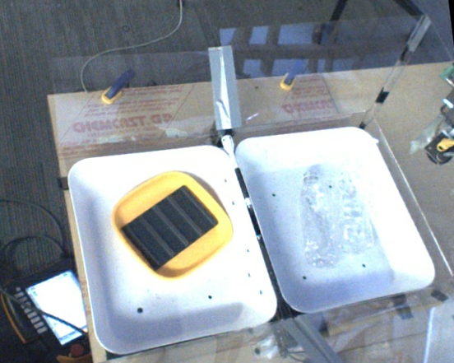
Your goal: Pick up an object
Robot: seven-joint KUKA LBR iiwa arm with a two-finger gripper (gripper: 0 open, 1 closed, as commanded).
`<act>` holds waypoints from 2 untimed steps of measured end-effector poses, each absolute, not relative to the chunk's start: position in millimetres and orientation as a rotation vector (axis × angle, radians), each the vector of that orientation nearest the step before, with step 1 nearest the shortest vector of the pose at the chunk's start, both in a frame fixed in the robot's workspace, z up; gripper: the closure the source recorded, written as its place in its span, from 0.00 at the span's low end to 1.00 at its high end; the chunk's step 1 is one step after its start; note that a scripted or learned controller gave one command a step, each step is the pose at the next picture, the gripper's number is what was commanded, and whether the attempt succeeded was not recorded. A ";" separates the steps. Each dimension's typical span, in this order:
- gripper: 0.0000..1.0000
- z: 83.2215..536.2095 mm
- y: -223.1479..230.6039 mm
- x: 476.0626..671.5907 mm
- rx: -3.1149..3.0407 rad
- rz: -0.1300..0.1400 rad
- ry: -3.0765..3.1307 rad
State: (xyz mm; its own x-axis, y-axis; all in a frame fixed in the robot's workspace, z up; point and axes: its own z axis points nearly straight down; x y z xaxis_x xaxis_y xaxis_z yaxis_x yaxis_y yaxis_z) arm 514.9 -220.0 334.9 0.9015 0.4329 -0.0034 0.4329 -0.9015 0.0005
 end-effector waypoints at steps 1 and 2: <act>0.00 184.8 -169.9 482.9 3.108 -0.009 0.490; 0.00 333.9 -185.6 484.8 3.121 -0.004 0.331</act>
